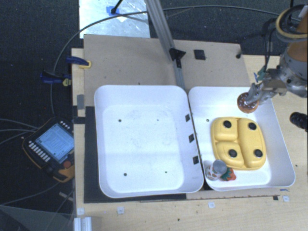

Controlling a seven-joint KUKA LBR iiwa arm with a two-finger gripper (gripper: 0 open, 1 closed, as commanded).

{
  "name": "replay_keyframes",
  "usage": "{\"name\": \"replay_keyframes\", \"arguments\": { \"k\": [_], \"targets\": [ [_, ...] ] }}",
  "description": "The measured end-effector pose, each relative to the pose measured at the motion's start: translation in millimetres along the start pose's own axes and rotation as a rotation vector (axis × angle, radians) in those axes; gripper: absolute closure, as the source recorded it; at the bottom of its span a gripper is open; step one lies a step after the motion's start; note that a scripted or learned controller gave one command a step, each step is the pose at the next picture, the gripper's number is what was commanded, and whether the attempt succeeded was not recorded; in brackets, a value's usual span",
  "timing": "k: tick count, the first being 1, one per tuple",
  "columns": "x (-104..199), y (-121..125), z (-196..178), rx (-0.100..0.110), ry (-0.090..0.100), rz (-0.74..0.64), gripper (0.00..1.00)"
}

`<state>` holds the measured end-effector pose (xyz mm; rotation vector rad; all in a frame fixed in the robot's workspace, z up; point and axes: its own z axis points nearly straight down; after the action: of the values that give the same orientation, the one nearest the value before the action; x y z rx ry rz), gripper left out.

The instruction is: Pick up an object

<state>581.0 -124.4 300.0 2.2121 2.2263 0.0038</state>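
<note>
A large yellow moulded piece (239,143) with four dark dots lies in the right bin (279,129), near its middle. A small grey and orange toy (219,170) rests in that bin's near left corner. A small round brown thing (245,103) is at the bin's far side, right at the tip of my gripper (252,96). The gripper reaches down from the grey arm with the orange band (292,25) at the upper right. The view is too coarse to show whether the brown thing is held or just lies under the tip.
The left bin (103,129) stands beside the right one, joined along a hinge-like seam (190,129). A metal pole (161,23) slants over the bench's back. A teach pendant (50,143) and cables lie on the floor at the left.
</note>
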Motion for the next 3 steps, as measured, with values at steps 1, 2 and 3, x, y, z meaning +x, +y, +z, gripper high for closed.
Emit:
{"name": "replay_keyframes", "arguments": {
  "k": [1,2,3],
  "targets": [
    [45,-5,3,0.003,0.002,-0.003,1.00],
    [104,-17,22,0.004,0.003,-0.004,1.00],
    [146,-20,31,0.003,0.002,-0.003,1.00]
  ]
}}
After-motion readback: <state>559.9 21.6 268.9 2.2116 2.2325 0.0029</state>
